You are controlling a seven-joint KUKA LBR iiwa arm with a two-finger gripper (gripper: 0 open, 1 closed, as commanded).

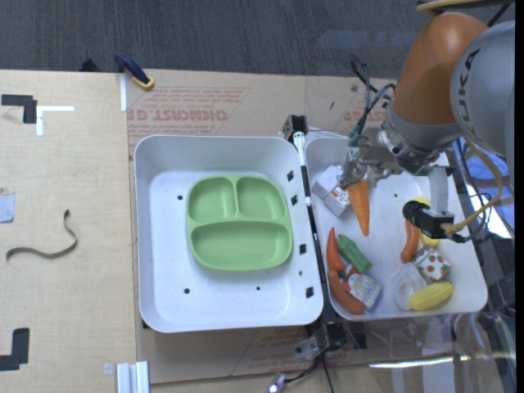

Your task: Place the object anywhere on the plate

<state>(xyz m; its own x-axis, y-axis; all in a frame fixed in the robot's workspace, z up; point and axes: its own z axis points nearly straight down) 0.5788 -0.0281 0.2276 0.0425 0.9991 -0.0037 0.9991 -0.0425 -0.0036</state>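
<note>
The green three-compartment plate (240,222) lies in the left white bin (155,244). My gripper (357,178) hangs over the upper left part of the right bin (467,297). An orange toy carrot (361,209) has its wide end between the fingers and its tip pointing toward the bin's front, so the gripper looks shut on it. The carrot sits to the right of the divide between the bins, apart from the plate.
The right bin also holds a small grey-white box (331,196), a red pepper (332,254), a green piece (354,253), a printed packet (365,289), an orange sausage-like piece (408,241), a patterned cube (432,263) and a yellow corn (430,295). The bins' rims meet between carrot and plate.
</note>
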